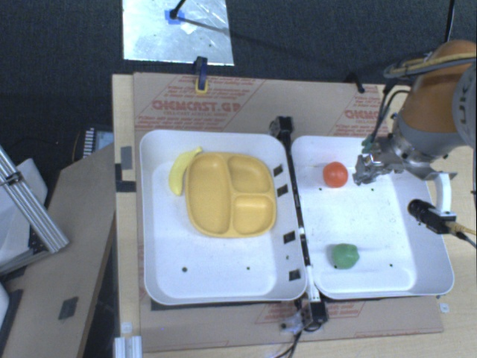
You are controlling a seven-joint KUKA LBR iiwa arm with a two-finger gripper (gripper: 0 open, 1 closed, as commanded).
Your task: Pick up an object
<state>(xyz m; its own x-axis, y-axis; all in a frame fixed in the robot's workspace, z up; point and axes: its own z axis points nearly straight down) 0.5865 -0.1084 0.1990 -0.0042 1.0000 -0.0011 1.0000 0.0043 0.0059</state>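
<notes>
**Observer:** Position check. Where's your gripper?

**Arm:** My gripper (pixel 364 171) hangs over the right bin (pixel 428 271), in its upper part, near the back wall. My orange band and grey wrist sit above it at the right of the view.

**Observer:** Spread, or pressed together?

**Arm:** I cannot tell. From this slanted angle the tip is a small dark cluster (too fine to read). Nothing shows between the tips, so I claim no hold.

**Observer:** Candidates for picking?

**Arm:** Noted three. An orange ball (pixel 335 174) lies on the right bin's floor just beside my gripper, on its left; whether they touch I cannot say. A green object (pixel 344 256), rounded, lies lower in the same bin, well apart from me. In the left bin (pixel 160 274), a yellow banana (pixel 179 172) lies against the upper-left edge of a yellow divided plate (pixel 229 194).

**Observer:** The plate itself?

**Arm:** Three compartments, lying flat, roughly centred in the left bin. The two bins stand side by side on brown cardboard (pixel 223 103).
</notes>
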